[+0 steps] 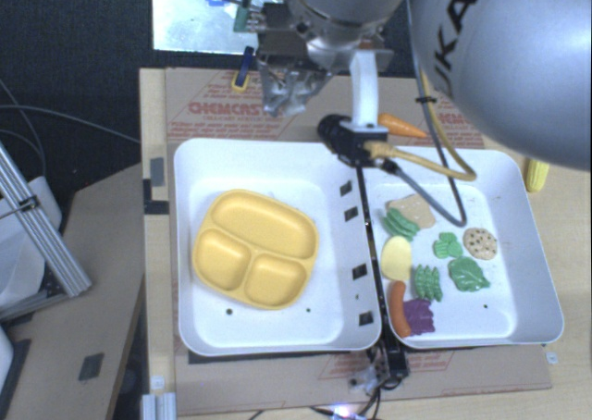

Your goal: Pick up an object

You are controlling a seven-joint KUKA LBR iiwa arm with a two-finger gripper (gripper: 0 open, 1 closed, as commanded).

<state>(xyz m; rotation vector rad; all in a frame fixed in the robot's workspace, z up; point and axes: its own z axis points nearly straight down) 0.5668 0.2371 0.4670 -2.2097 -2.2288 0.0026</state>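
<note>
My arm [499,30] shows letters "KA". Cardboard [222,108] under bins carries red print, roughly "CHEMCAST", partly blurred.

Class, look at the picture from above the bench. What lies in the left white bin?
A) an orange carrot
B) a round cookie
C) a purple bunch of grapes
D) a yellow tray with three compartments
D: the yellow tray with its three compartments lies in the left bin, while the grapes, the cookie and the other toy foods lie in the right bin.
</note>
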